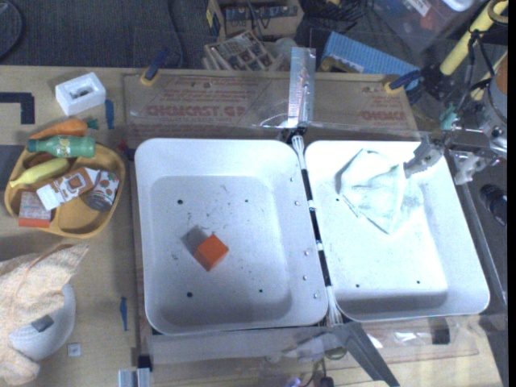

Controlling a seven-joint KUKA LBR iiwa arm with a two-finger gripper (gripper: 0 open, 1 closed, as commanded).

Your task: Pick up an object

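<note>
An orange cube [212,252] lies in the left bin [161,168], a little left of its middle, casting a grey shadow on its upper left. A pale, crumpled translucent cloth [375,190] lies in the upper part of the right bin [451,289]. My gripper [420,160] reaches in from the right at the bin's upper right. Its tip sits at the cloth's right corner, which rises toward it. Whether it touches or grips that corner is too small to tell.
A wooden bowl [81,224] with a green bottle, a banana and packets sits left of the bins. A white box [80,93] lies above it and a beige cloth [36,297] below. Clear panels and cables stand behind the bins.
</note>
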